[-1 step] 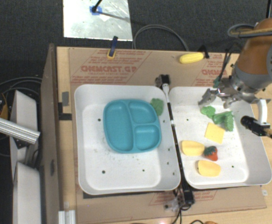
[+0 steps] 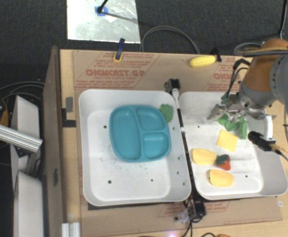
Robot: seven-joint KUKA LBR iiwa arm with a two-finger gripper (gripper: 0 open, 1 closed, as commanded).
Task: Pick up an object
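The right bin (image 2: 203, 102) holds a yellow square block (image 2: 227, 140), a yellow rounded piece (image 2: 203, 156), a small red and green piece (image 2: 224, 162), another yellow piece (image 2: 221, 177) and a green leafy item (image 2: 238, 123). My gripper (image 2: 228, 113) is low over the back of this bin, right at the green item, which shows under and beside the fingers. Whether the green item is gripped I cannot make out.
The left bin (image 2: 94, 132) holds a blue divided plate (image 2: 139, 133) with a green piece (image 2: 166, 112) at its back right corner. A yellow banana-like object (image 2: 202, 60) lies on the cardboard behind the bins. Cables run along the right side.
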